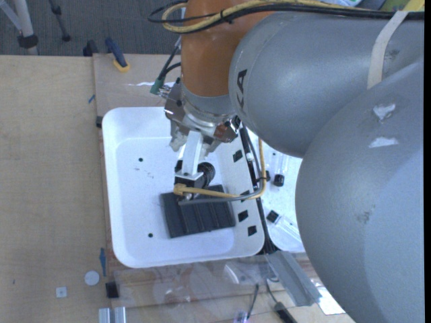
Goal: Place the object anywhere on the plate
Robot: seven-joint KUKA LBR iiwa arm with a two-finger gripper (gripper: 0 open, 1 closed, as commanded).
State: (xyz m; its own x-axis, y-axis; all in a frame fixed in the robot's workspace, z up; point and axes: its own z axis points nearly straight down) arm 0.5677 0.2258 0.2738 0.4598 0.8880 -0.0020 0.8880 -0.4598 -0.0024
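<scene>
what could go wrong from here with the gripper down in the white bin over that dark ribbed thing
1. The gripper sits at the top edge of the dark ribbed rectangular block rather than over its middle, so a grasp might catch only the rim and slip.
2. The yellow cable loops across the block and could snag or drag it.
3. The block lies near the front wall of the shallow white bin, which may crowd a lift.

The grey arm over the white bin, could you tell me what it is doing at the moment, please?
The grey arm reaches in over the left white bin, and its tool hangs low over a dark ribbed plate lying flat on the bin's floor. A small dark object sits right at the tool's tip, by the plate's far edge; whether it is gripped is unclear.
</scene>
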